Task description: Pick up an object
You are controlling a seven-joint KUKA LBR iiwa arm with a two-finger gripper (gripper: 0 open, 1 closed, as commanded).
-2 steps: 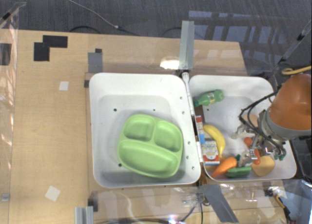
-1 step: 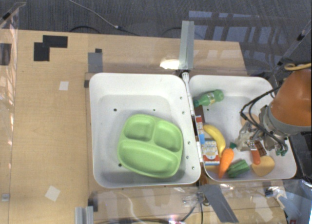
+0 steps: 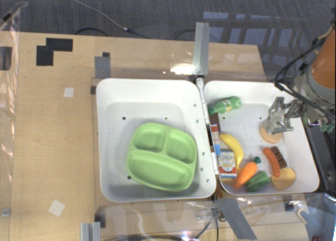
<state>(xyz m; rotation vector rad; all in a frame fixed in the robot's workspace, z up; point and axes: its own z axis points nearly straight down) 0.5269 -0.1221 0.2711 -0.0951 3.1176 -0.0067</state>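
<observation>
My gripper [image 3: 276, 124] hangs over the right bin [image 3: 247, 94], directly above a flat tan disc [image 3: 270, 136] that shows below its fingertips. In the same bin lie a green bottle [image 3: 225, 105], a yellow banana [image 3: 233, 148], a small carton [image 3: 227, 163], a carrot [image 3: 245, 174], a green pepper-like piece [image 3: 258, 181], a red sausage [image 3: 272, 161] and a tan pear-shaped piece [image 3: 283, 178]. Nothing is visibly held between the fingers.
The left bin [image 3: 115, 98] holds a green divided plate [image 3: 161, 156]. A metal post [image 3: 201, 48] stands behind the wall between the bins. Black cables [image 3: 292, 66] run along the arm at the right. Tape marks [image 3: 52, 50] sit on the wooden bench at far left.
</observation>
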